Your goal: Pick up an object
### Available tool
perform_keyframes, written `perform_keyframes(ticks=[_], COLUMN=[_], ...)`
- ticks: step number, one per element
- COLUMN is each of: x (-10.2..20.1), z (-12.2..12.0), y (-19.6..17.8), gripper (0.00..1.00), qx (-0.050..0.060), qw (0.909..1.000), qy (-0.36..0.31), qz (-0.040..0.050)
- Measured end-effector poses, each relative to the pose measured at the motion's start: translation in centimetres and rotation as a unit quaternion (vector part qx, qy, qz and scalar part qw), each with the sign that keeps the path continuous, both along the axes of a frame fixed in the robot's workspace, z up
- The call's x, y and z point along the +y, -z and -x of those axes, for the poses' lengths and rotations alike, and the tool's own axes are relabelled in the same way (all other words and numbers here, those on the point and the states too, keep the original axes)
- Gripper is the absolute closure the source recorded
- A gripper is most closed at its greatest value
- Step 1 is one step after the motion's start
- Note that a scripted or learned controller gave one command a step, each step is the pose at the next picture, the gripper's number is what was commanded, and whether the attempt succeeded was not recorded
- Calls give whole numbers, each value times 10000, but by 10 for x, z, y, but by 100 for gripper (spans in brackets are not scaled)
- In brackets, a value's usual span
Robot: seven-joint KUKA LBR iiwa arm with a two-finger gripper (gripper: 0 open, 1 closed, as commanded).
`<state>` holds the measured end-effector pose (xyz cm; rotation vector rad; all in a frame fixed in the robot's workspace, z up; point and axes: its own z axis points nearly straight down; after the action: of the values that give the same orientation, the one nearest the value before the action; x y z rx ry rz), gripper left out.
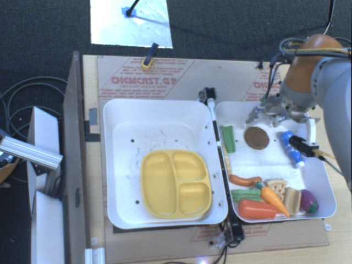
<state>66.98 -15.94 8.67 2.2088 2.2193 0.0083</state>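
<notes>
arm (324,70) cut by right edge (claw (273,114) blurry), fingers unclear

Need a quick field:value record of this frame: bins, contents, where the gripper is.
left bin: yellow divided plate
right bin: brown disc, green block, blue bottle in upper half
right bin near edge: toy foods clustered, including carrot, red pepper, purple piece
gripper: over the right bin's far end, just above the brown disc
held object: none visible
</notes>
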Motion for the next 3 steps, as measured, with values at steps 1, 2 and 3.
perform_keyframes(ticks=[1, 2, 3], x=[40, 7, 25], z=[49, 28, 45], y=[2, 1, 2], gripper=[0, 0, 0], qx=[67, 32, 50], qw=[10000, 10000, 10000], qy=[7, 20, 6], qz=[-26, -9, -15])
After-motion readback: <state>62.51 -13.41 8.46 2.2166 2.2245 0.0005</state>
